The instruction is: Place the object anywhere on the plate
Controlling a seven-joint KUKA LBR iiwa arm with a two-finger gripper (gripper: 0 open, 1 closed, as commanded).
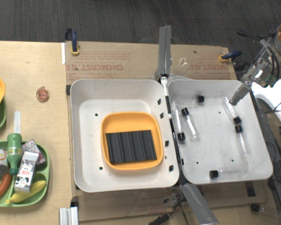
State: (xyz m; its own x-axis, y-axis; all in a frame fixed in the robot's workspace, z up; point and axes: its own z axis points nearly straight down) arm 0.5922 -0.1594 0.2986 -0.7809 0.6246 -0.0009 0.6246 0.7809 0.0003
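Two white bins [84,95]; one orange plate [131,119] under one dark ridged block [131,146]; fingers [237,96] narrow, empty.

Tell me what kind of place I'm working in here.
Likely a robot manipulation lab: two shallow white bins clamped to a cardboard-covered wooden bench, an orange square plate holding a dark ribbed block, and a green tray of toy food alongside.

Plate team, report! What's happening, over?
Hand over right bin's far edge, nothing seen in it. Dark ridged block already on orange plate. Nothing blocking.
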